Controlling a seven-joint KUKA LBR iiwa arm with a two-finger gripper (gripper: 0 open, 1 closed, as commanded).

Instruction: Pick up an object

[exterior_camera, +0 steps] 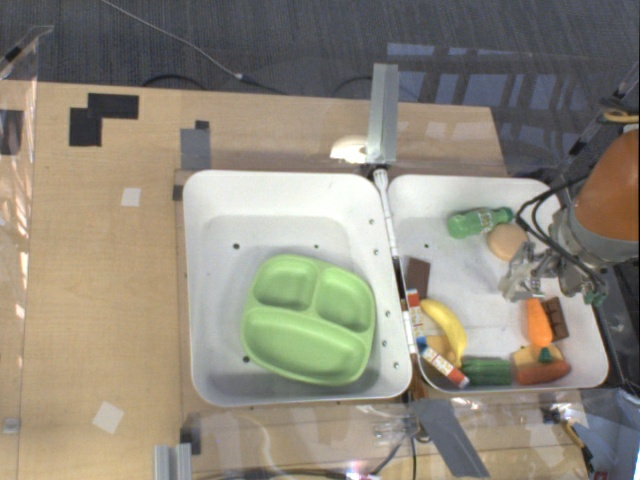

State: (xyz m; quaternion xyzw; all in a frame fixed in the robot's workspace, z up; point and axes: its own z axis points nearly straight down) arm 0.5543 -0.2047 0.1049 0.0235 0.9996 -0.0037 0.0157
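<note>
My gripper (527, 278) hangs over the right side of the right bin (470, 193), under the arm's orange band. It sits just below a beige rounded object (506, 240) and just above an orange carrot (538, 321). I see nothing held in it. A green bottle (478, 222) lies at the back of the bin. A yellow banana (445, 328), a dark green cucumber (487, 370) and a brown bar (417, 280) lie to the gripper's left.
The left bin (210, 268) holds a green divided plate (308, 318). A small brown block (557, 319) and an orange-red item (541, 366) lie near the right bin's front right corner. A marker-like item (441, 362) rests by the divider between the bins.
</note>
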